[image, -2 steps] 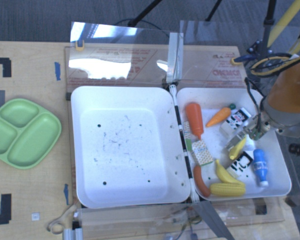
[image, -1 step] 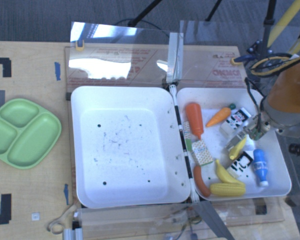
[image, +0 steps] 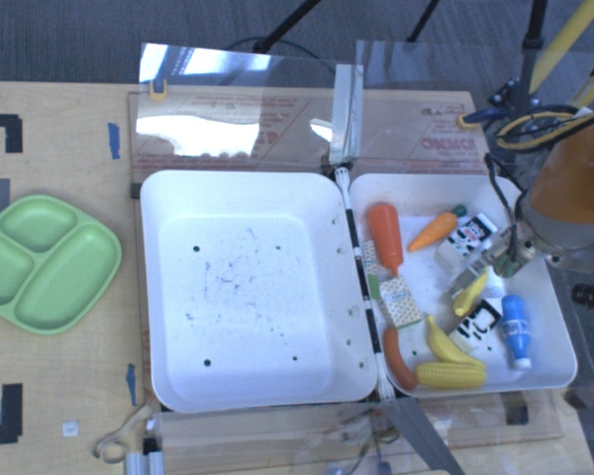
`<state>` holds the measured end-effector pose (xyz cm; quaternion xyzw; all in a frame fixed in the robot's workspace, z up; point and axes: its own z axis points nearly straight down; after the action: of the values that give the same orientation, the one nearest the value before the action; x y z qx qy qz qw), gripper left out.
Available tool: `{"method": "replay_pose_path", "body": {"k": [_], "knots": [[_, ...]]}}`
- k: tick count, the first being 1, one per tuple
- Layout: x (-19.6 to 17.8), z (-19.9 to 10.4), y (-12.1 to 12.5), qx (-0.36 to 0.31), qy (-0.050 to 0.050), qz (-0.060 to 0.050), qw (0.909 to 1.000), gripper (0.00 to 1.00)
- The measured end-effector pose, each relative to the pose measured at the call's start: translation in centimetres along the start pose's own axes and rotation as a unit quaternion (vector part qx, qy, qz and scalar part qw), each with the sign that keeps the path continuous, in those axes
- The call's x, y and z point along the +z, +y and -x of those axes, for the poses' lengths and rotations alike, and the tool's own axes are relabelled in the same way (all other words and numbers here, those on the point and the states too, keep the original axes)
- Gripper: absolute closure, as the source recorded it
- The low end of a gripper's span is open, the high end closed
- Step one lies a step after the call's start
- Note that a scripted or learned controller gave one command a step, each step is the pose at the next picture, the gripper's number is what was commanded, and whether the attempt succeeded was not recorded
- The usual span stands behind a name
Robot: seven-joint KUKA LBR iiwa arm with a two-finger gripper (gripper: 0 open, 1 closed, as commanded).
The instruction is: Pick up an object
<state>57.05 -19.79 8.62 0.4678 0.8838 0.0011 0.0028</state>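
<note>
The right bin (image: 559,364) holds several toys: a large orange-red carrot (image: 383,234), a small carrot (image: 434,231), a banana (image: 439,337), a corn cob (image: 451,373), a red sausage (image: 397,358), a blue bottle (image: 515,330), a speckled square block (image: 402,303) and two black-and-white blocks (image: 472,234) (image: 481,324). My gripper (image: 478,280) hangs low over the middle of this bin, between the two black-and-white blocks. A small yellow piece (image: 472,292) lies right at its tip. Whether that piece is touched is unclear.
The left bin (image: 168,265) lies beside the right one, split off by a raised rim (image: 358,265). A green divided plate (image: 45,262) rests on the bench at far left. Clear panels stand behind both bins. Cables and tripod legs crowd the upper right.
</note>
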Motion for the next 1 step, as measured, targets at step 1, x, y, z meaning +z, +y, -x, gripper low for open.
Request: {"method": "replay_pose_path", "body": {"k": [1], "knots": [[0.0,0.0,0.0,0.0,0.0,0.0,1.0,0.0]]}}
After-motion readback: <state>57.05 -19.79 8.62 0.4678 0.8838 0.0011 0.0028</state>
